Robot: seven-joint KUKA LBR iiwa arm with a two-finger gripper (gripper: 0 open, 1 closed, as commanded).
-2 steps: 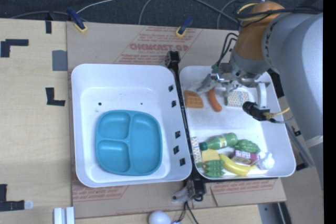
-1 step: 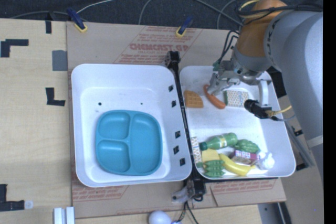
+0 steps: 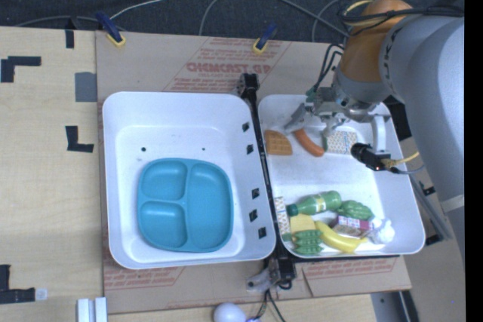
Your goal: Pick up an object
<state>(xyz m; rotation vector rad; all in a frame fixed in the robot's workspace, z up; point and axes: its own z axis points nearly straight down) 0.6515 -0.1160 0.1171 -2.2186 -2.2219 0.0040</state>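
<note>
Down at the lower edge of the frame, a small white rounded thing [image 3: 226,312] sits on the bench just below the two bins, beside some dark cables. Above it, the right bin [image 3: 392,185] holds a heap along its lower wall: a green bottle [image 3: 318,203], a yellow banana [image 3: 339,239], a green leafy piece [image 3: 306,240], a yellow block [image 3: 301,223] and a small pink-and-white packet [image 3: 351,222], all crowded together and touching. Higher in that bin, an orange sausage-like piece [image 3: 309,142] lies at a slant, with a tan waffle-like piece [image 3: 277,144] just to its left near the divider. The gripper [image 3: 326,119] hangs over the upper part of the right bin, right above the orange piece; whether it is spread or closed I cannot tell from here, and nothing is visibly caught in it. The grey arm [image 3: 430,87] with its orange band [image 3: 370,41] fills the upper right of the frame. In the left bin [image 3: 121,117] a blue divided plate [image 3: 185,205] lies flat toward the lower middle. Both bins rest on a cardboard sheet [image 3: 151,64] clipped at the top.
</note>
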